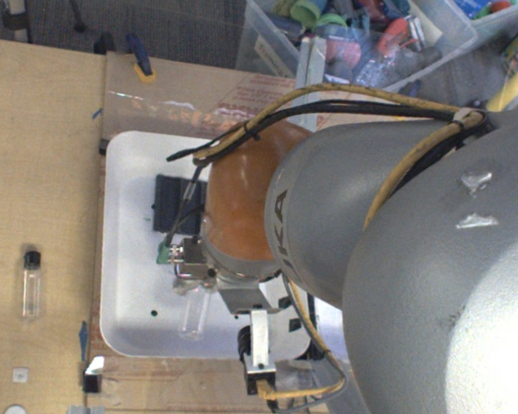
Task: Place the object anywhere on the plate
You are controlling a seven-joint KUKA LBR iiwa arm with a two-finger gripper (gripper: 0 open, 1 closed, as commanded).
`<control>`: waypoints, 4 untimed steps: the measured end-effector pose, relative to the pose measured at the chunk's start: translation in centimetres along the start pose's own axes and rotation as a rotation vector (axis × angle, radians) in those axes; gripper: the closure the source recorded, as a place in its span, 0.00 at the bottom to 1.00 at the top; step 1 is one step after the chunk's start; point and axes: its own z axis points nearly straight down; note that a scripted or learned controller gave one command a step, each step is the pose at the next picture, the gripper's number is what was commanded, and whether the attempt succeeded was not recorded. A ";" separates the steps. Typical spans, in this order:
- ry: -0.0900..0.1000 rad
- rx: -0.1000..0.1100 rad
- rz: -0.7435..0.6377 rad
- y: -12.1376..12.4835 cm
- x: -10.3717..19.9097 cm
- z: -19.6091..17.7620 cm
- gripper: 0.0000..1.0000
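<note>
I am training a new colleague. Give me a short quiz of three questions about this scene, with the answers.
1. True or false: the clear vial with the black cap lies inside the white bin.
2. What hides most of the white bin from the camera? A) the grey arm; B) a folded cloth; C) a cardboard lid.
3. Fill in: the band above the arm's wrist is ___.

Key
1. False: the vial lies on the bench, left of the bin and apart from it.
2. A
3. orange
</note>
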 end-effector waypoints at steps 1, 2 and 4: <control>0.007 -0.016 0.293 0.3 -3.2 9.1 1.00; -0.001 0.003 0.655 -0.4 -3.5 6.8 1.00; 0.006 -0.019 0.151 0.5 -0.3 9.1 1.00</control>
